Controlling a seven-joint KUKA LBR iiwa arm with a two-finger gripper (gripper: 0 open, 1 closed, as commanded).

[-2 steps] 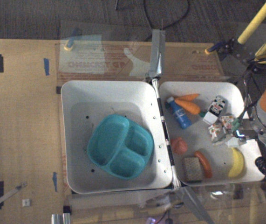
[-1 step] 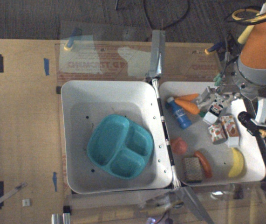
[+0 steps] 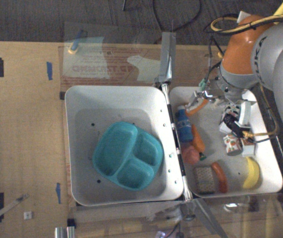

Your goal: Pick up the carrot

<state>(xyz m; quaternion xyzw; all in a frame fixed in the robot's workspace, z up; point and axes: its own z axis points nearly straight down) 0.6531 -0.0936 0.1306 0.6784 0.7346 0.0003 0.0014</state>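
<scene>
The carrot (image 3: 198, 140) is a short orange piece lying in the right bin (image 3: 267, 148), near its left wall, just below and to the right of a blue bottle (image 3: 183, 124). My gripper (image 3: 202, 96) hangs over the upper left part of the same bin, above and slightly right of the bottle, well apart from the carrot. A small orange sliver (image 3: 194, 108) shows just under the gripper; what it belongs to is unclear.
The right bin also holds a pink-red fruit (image 3: 191, 155), a brown waffle (image 3: 205, 179), a red sausage (image 3: 219, 176), a banana (image 3: 251, 172) and a small carton (image 3: 233, 144). In the left bin (image 3: 82, 108) lies a teal divided plate (image 3: 127, 155).
</scene>
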